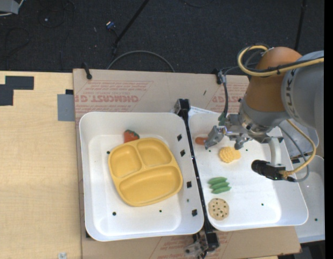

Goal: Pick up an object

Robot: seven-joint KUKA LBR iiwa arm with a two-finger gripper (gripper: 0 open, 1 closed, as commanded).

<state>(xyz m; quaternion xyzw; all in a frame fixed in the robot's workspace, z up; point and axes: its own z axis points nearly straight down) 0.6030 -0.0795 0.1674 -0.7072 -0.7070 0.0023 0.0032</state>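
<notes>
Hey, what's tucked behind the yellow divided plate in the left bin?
An orange-red toy food piece peeks out behind the yellow divided plate at its upper left edge. The plate covers its lower part, so its full shape can't be seen.

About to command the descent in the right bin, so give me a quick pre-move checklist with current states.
1. Gripper over the right bin: ok.
2. Yellow waffle piece just below the gripper, nothing lying on it: ok.
3. Nothing between the fingers: ok.
4. Green beans and cookie apart from the waffle piece: ok.
5. Small red piece close beside the gripper: not ok, could be bumped.
6. Finger alignment over the waffle piece: cannot tell.
</notes>
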